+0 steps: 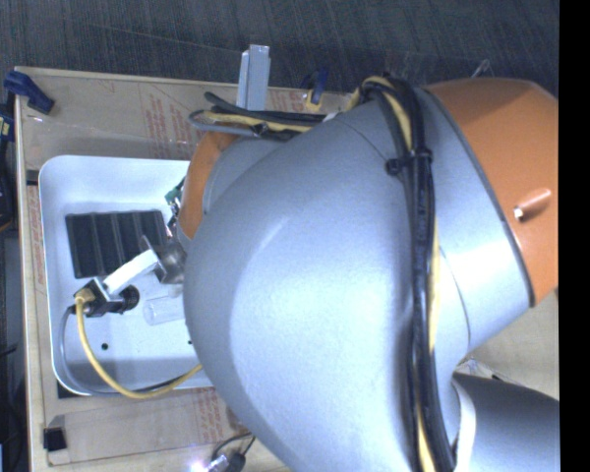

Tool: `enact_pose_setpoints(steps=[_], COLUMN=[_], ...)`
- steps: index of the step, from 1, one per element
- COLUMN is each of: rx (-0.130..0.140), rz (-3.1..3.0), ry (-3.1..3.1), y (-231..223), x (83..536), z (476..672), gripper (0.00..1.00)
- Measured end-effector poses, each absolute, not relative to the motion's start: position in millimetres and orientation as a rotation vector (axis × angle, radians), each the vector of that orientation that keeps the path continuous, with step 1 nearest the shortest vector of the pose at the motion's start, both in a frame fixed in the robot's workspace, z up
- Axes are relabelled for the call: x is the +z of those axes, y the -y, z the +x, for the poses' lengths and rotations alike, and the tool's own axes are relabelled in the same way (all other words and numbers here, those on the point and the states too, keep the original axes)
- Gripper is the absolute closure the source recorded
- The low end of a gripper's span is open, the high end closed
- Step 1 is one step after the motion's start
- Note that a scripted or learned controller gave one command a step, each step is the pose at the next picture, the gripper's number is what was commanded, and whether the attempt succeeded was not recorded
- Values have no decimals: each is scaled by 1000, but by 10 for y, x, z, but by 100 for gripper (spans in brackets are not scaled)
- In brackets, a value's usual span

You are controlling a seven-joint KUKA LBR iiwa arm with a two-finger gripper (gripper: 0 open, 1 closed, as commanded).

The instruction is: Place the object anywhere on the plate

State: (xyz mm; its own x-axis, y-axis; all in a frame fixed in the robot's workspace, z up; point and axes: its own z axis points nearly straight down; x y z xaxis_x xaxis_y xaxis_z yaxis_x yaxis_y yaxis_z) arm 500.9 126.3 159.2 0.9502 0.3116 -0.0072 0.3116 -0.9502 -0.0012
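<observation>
Arm [374, 283] fills most of the camera view, grey shell with the orange band at right, reaching over the left bin [54, 180]. It covers the whole right side of the bench [128, 116].

Claw [170, 260]: just a bit of metal pokes out from under the arm's left edge, over the middle of the left bin. Can't tell how far open it is, or whether it has hold of anything; the arm blocks it.

Loose things on the bin floor:
- black ribbed slab [113, 241], lying flat in the far-left part of the bin. Its right end is just beside the claw, on the claw's left. Contact or gap: can't tell.
- small clear piece [163, 312], faint against the white floor, near the claw on the camera side, right at the arm's edge. It lies apart from the slab.

Can't tell which of the two is the task's object. Neither one is visibly in the claw.

Off the bins: blue clamp [26, 88] on the bench's far-left corner, grey post [256, 75] upright at the far edge.
</observation>
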Motion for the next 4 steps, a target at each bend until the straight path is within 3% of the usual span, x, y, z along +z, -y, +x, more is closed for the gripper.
enact_pose_setpoints(steps=[1, 2, 3, 4], rx=[-2, 2, 1, -4], rz=[-3126, -3116, -3117, -3113], ry=[325, 409, 409, 437], y=[-1519, -2042, -2042, -2176], x=[2833, 2616, 2616, 3242], z=[5004, 4765, 4765, 5635], gripper=[100, 100, 0, 0])
